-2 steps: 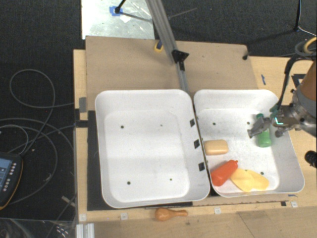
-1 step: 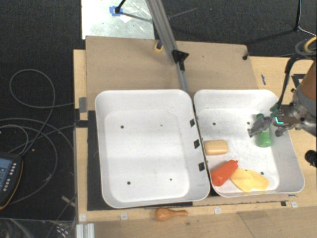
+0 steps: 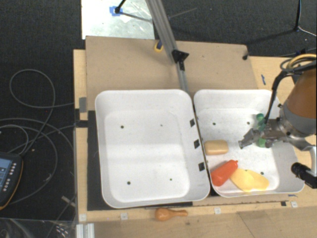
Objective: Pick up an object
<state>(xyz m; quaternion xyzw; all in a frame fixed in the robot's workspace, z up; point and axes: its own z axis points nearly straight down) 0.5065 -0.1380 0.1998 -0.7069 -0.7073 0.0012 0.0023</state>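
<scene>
My claw [image 3: 250, 140] hovers in the right bin [image 3: 233, 100], grip state indeterminate; beige block [image 3: 216, 147] beside it, nothing lifted.

Two bins sat side by side on the surface [image 3: 218, 68]. The right bin [image 3: 223, 103] held a block [image 3: 216, 147], a pepper [image 3: 224, 172] and a banana [image 3: 250, 180] along its near edge.

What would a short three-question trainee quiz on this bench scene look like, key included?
1. True or false: the red object lies in the left bin.
2. Which touches the red object: A) tan block B) yellow object C) orange piece?
3. Fill in: the gripper is over the ____ bin.

Key: 1 false; it lies in the right bin. 2 B. 3 right.
</scene>
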